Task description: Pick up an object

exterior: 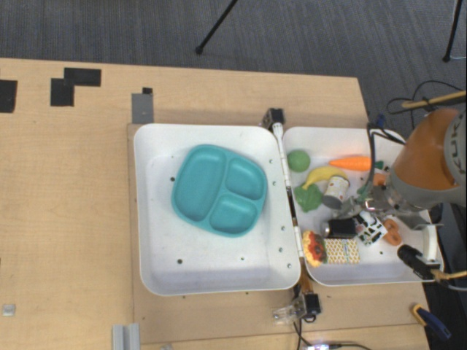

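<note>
- Gripper (355, 211) is sitting low in the right bin (365, 274), among the clutter; you are not getting a view of its grasp state, so I cannot tell, and nothing is visibly held.
- Nearest candidate looks like the white cylinder (336, 189), lying just beside the gripper at roughly 10 o'clock, apparently tilted.
- Yellow banana (322, 176) is lying further out at 10 o'clock, long axis running about 8 to 2 o'clock; orange carrot (350, 163) is lying at 12, long axis 9 to 3.
- Green ball (298, 160) is resting well apart at 10 o'clock, near the bin divider.
- Teal tray (219, 188) is occupying the left bin (157, 217), far off at 9 o'clock.
</note>
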{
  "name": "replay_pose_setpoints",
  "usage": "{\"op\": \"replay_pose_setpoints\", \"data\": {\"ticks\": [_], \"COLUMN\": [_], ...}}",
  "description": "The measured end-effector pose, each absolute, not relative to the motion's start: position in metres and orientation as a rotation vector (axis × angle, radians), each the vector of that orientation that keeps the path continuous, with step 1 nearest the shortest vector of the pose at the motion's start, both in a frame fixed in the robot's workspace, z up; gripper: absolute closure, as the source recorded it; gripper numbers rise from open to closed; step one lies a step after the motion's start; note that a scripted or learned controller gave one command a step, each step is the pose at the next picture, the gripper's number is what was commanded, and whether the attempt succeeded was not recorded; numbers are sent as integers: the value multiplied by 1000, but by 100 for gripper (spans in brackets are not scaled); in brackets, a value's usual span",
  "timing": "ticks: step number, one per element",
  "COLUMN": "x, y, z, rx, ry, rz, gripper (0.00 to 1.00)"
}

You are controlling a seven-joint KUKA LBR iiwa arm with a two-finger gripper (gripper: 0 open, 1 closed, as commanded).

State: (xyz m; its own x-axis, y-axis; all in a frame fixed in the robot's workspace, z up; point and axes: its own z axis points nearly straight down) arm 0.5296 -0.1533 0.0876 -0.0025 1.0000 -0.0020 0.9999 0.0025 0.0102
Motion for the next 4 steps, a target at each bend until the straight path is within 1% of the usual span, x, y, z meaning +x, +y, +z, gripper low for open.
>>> {"op": "replay_pose_setpoints", "data": {"ticks": [1,2,3,4], "x": [511,513,561,624], "y": [-205,-204,-144,-134], "z": [88,99,157,184], "rx": [2211,2209,2213,2212], "ry": [2222,2219,2226,2226], "rz": [10,17,6,4], "gripper": [0,100,100,100]}}
